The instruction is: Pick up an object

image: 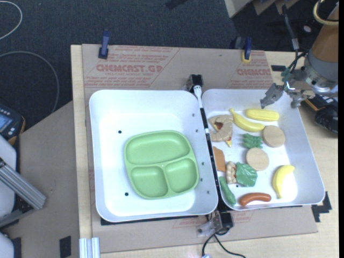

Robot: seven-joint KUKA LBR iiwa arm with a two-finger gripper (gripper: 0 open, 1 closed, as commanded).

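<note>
Approach step: hand (284,94) hangs spread and holding nothing over the right bin's (309,160) far edge, just above the corn cob (262,114) among toy food; next it must descend and close.

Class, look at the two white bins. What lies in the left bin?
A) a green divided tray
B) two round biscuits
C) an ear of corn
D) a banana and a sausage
A: the green divided tray lies alone in the left bin, while the toy foods, such as the banana, lie in the right bin.
</note>
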